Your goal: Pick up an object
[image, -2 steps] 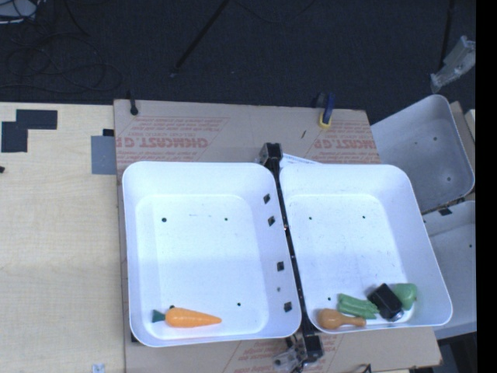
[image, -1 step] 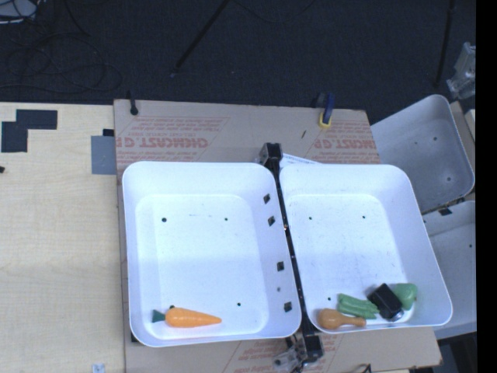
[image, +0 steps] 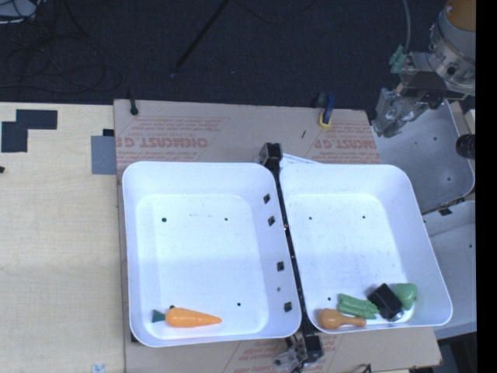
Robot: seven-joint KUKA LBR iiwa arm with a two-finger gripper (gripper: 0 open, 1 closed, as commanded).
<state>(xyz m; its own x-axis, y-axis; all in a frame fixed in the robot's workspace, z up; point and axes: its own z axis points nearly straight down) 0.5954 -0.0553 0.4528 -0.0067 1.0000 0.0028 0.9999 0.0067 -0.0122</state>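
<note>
Two bins: white, side by side.
Left bin (image: 140, 208): toy carrot (image: 190, 318) near front.
Right bin (image: 411, 208): green pieces (image: 359, 305), black block (image: 385, 301), tan piece (image: 340, 320), front corner.
Gripper (image: 388, 119): beyond right bin, carrying nothing.

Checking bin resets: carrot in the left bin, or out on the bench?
In. The carrot lies flat on the floor of the left bin, near its front-left corner, inside the rim. The gripper is far off.

Bright even overhead light, soft shadows, slightly grainy
</note>
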